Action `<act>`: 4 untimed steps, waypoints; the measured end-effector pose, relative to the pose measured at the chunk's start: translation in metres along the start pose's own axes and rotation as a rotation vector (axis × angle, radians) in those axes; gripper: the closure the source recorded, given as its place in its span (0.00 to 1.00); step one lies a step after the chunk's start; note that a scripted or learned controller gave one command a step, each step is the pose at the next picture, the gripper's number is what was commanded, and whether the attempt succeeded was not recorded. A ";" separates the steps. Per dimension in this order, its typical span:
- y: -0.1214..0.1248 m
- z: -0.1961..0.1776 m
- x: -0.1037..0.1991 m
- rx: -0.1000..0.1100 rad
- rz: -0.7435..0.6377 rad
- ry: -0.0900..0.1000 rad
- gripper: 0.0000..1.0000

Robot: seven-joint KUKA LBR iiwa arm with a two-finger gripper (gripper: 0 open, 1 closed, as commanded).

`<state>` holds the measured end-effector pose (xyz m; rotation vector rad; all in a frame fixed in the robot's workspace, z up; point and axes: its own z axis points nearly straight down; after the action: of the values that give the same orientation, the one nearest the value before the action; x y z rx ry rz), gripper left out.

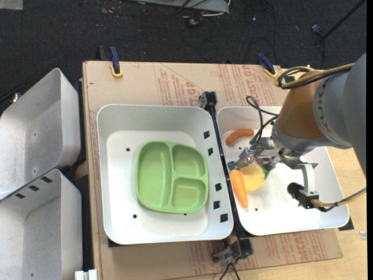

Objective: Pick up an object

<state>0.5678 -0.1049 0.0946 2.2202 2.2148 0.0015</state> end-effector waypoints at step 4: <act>-0.002 -0.148 0.005 0.000 -0.005 0.002 1.00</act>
<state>0.5648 -0.0997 0.2425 2.2158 2.2219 0.0036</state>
